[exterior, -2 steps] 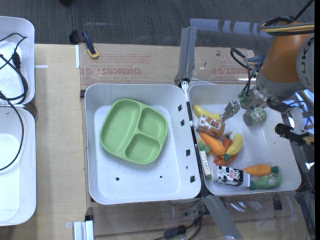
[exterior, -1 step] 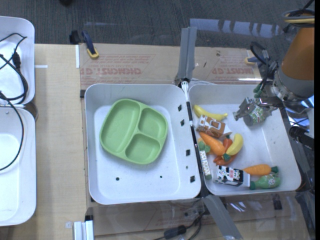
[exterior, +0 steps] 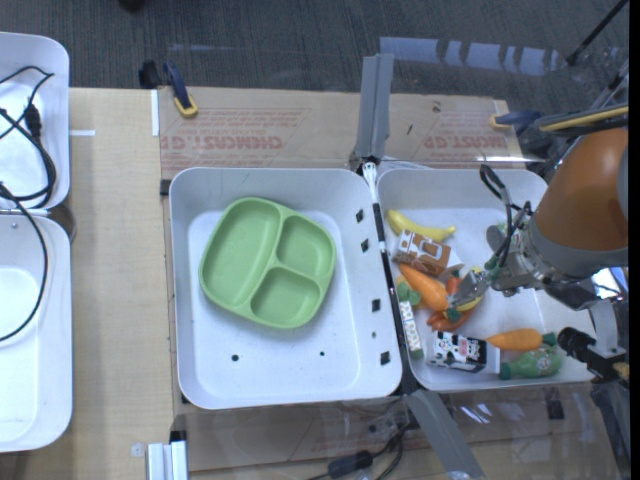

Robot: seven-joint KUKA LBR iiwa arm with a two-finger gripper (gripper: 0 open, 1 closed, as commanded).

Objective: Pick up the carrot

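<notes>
Pincer (exterior: 470, 290) low in the right white bin (exterior: 520, 190) at the orange tapered carrot (exterior: 424, 286) (fingers spread or pinching, cannot tell); centre on its thick middle, clear of the brown snack packet (exterior: 422, 253).

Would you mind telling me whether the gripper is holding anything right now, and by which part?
It cannot be told. The gripper sits low over the carrot in the right bin, but no hold is clear.

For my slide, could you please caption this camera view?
Grey arm's gripper lowered beside orange carrot in right white bin.
</notes>
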